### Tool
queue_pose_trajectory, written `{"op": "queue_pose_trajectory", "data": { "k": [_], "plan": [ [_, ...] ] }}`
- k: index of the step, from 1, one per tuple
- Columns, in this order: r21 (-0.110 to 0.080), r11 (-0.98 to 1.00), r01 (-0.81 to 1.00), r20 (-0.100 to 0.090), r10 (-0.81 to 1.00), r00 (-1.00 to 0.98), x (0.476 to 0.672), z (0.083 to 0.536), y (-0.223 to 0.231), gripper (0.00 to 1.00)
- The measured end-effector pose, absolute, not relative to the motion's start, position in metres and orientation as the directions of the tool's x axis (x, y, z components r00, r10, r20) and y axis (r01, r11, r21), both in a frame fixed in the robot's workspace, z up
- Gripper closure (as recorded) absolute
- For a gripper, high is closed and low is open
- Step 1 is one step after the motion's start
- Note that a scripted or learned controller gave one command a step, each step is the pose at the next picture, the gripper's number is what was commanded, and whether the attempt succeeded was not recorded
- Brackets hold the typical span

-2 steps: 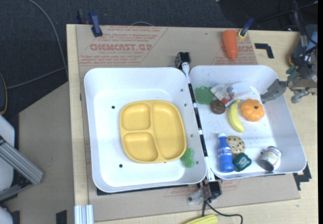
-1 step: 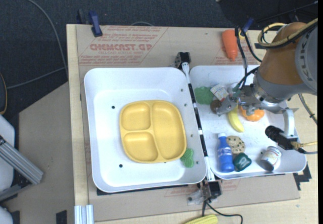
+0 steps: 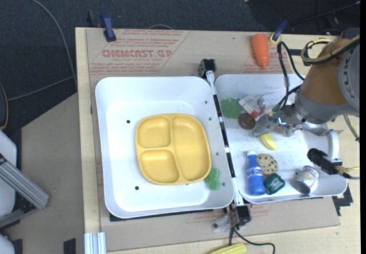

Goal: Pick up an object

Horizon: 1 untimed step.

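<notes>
I am looking down at a slant on a wooden surface (image 3: 171, 47) that carries two shallow white bins side by side. The left bin (image 3: 114, 110) holds a yellow divided plate (image 3: 171, 148) with three compartments, lying flat near the middle. A small green object (image 3: 213, 178) rests just beside the plate's lower right corner.

The right bin (image 3: 337, 187) holds a scatter of small things. A blue bottle (image 3: 255, 174) with a white cap lies near the bin's front left. Just beside it are a round tan cookie-like piece (image 3: 266, 162) and a dark green item (image 3: 274, 183). A small yellow piece (image 3: 268, 142) lies above them, a flat green piece (image 3: 230, 108) sits at the upper left, and a brown round item (image 3: 246, 121) lies near it. A silvery round object (image 3: 306, 178) sits toward the front right.

My arm (image 3: 326, 84), grey with an orange band, reaches in from the right over the right bin. Its tool (image 3: 267, 126) hangs low among the clutter near the brown item and the yellow piece. I cannot tell whether it is spread or pressed together, or whether it pinches anything.

An orange carrot-like object (image 3: 260, 50) lies on the surface beyond the right bin.
</notes>
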State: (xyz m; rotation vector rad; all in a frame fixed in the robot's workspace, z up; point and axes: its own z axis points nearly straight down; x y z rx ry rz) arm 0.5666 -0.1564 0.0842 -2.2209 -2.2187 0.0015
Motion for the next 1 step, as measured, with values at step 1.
{"op": "queue_pose_trajectory", "data": {
  "k": [1],
  "plan": [
    [0.000,-0.001,1.000,0.001,1.000,0.001,0.5674,0.0945,-0.1559,1.00]
  ]
}}
